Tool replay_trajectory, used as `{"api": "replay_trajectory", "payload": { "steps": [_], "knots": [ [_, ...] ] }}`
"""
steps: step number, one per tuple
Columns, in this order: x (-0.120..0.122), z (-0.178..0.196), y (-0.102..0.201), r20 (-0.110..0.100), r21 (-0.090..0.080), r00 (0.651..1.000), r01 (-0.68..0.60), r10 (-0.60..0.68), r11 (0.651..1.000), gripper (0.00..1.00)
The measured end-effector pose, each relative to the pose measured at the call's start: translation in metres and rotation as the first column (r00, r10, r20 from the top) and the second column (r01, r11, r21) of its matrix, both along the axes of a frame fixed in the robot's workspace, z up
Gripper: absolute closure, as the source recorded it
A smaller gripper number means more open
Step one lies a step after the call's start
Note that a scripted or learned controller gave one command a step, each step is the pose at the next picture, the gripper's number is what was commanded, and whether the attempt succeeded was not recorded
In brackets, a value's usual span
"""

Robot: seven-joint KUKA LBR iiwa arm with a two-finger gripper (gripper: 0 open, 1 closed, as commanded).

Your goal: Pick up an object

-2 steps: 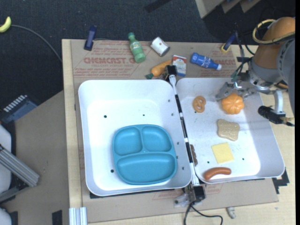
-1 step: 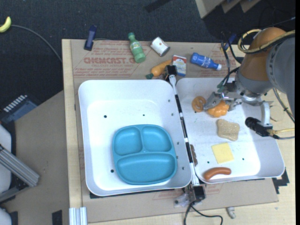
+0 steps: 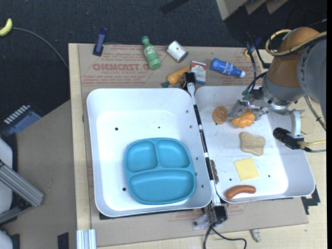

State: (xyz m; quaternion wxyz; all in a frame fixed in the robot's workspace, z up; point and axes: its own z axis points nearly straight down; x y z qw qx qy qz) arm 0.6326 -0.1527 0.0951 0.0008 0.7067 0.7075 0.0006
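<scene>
Toward the upper right of the frame, inside the right bin (image 3: 290,178), my end effector (image 3: 248,108) was down low at the bin's upper part, the grey arm and its orange band reaching in from the right edge. How wide it stood I could not tell; the wrist and its metal parts hid that from the slanted camera.

Touching or very nearly touching it, just below and slightly left of its tip, lay an orange object (image 3: 244,120), rounded, with its long axis running roughly left to right across the frame. I judged this the nearest candidate for the pick: it sat almost directly under me, so the coming move called for little more than a short descent and a closing across its short side. Whether it was already between my tips I could not say.

Just left of it lay a brownish round piece (image 3: 220,114). Lower in the same bin were a tan bread-like piece (image 3: 252,143), a yellow square (image 3: 246,168) and a sausage (image 3: 239,191).

The left bin (image 3: 104,113) held a blue divided plate (image 3: 160,170).
</scene>
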Motion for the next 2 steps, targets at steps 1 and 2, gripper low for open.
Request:
{"api": "replay_trajectory", "payload": {
  "steps": [1,2],
  "knots": [
    [0.008,0.09,0.069,0.0,0.001,1.0,-0.001,0.001,1.0,1.0],
    [-0.041,0.089,0.103,-0.004,0.001,1.0,0.001,-0.001,1.0,1.0]
  ]
}}
